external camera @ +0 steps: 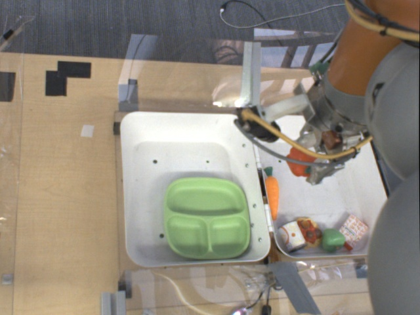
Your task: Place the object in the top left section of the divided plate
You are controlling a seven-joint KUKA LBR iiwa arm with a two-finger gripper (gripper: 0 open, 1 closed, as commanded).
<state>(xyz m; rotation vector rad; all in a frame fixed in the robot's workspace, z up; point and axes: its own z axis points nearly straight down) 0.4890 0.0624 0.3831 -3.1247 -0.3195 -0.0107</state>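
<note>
I am seeing the divided plate [207,218] lying in the left bin [141,176], toward its near edge. Right of the plate, across the wall between the bins, a carrot [272,196] is lying in the right bin [375,176]. Further right of the plate, a can [294,234], a rounded item [333,239] and a small packet [354,229] are sitting together along that bin's near edge.

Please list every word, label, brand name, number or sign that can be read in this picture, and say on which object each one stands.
None can be read.
Small can in the right bin: label with red and yellow print, too blurred to read.
Small packet in the same bin: red and white pattern, too small to read.
Green divided plate: no text.
Black patches on the bench: plain shapes, not letters.
</note>
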